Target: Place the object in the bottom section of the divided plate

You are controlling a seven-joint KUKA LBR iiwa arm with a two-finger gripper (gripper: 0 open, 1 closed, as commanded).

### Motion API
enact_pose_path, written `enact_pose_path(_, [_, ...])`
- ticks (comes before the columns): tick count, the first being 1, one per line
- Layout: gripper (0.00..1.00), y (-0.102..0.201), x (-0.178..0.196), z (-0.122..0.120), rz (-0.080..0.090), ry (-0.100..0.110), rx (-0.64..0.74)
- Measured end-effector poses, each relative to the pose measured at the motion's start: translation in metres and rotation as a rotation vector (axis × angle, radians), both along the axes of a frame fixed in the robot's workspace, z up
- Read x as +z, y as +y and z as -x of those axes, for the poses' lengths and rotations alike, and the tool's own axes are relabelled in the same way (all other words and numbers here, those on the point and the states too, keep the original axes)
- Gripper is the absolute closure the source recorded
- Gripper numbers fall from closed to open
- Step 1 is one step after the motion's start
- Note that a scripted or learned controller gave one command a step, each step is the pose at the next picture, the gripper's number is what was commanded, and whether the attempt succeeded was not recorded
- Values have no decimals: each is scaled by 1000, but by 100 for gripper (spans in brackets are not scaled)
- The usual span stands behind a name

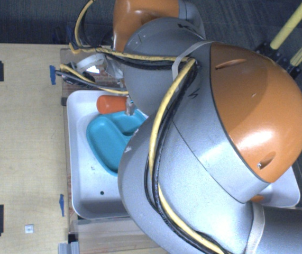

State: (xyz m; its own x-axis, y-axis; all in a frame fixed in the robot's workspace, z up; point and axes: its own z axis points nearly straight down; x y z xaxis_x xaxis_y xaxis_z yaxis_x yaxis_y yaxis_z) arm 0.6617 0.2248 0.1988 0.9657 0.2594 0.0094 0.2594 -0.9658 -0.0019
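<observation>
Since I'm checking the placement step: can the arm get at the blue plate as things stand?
Probably yes. The arm already hangs over the white bin, its wrist end right by the orange object at the blue plate's upper edge. Nothing seems to lie between; the arm covers the plate's right side.

White bin point(82, 189) on wooden bench point(24, 142)
</observation>
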Motion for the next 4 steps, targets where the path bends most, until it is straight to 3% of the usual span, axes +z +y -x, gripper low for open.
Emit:
enact_pose_path(1, [100,0,122,0,-1,-2,-58])
enact_pose_path(2, [100,-1,153,0,2,5,-63])
enact_pose_path(3, [100,-7,-51,56,8,22,-29])
enact_pose_path(4, [100,0,73,6,1,1,-31])
